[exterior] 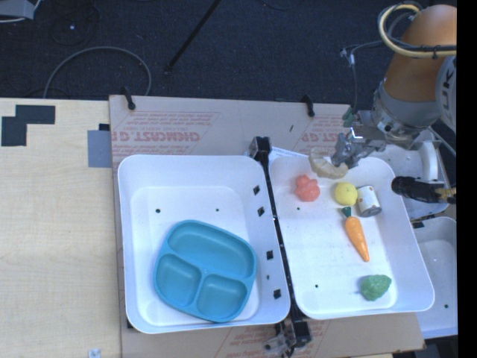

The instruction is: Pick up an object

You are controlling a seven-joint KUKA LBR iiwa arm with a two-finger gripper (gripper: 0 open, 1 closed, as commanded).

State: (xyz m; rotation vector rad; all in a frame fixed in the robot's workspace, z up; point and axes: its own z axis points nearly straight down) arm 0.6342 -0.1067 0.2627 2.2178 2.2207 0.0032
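Claw (pixel 344 155) at one o'clock of the right bin (pixel 406 222), just above a pale beige object (pixel 326 167) lying against the far rim. Cannot tell whether clenched or released; nothing visibly gripped. Touching or merely hovering over the beige piece: also unclear.

At seven o'clock from the claw, a pink object (pixel 306 188); at six o'clock, a yellow ball (pixel 345 193) with a small white cylinder (pixel 368 201) just beside it. Below those, an orange carrot (pixel 356 237); further toward six, a green lump (pixel 375 286). Well apart at nine o'clock, the left bin (pixel 141 177) with a blue divided tray (pixel 204 270).

Best aimed at the beige piece: descend straight, straddle it clear of the rim, close fully, lift slowly. Likely risk: pinching the bin wall instead.
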